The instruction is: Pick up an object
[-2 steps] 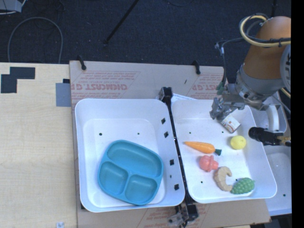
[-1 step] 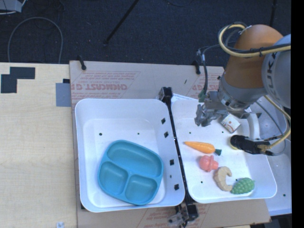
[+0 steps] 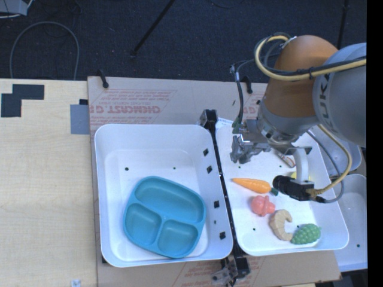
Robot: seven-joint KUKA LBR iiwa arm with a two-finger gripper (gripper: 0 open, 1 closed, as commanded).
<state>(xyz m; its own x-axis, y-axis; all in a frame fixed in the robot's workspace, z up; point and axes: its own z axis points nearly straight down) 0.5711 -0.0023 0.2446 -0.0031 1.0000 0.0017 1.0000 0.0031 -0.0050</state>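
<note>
The right bin (image 3: 335, 235) holds an orange carrot (image 3: 252, 185), a pink lumpy toy (image 3: 262, 205), a tan croissant-shaped piece (image 3: 280, 225) and a green bumpy piece (image 3: 305, 234). My gripper (image 3: 240, 151) hangs over the back left part of that bin, just above and behind the carrot's left end. Nothing shows between its fingers. From this angle the fingers run together into one grey cluster.
A blue divided plate (image 3: 163, 216) lies in the left bin (image 3: 114, 142). A black divider (image 3: 216, 184) separates the two bins. The grey and orange arm (image 3: 299, 82) covers the back right of the right bin.
</note>
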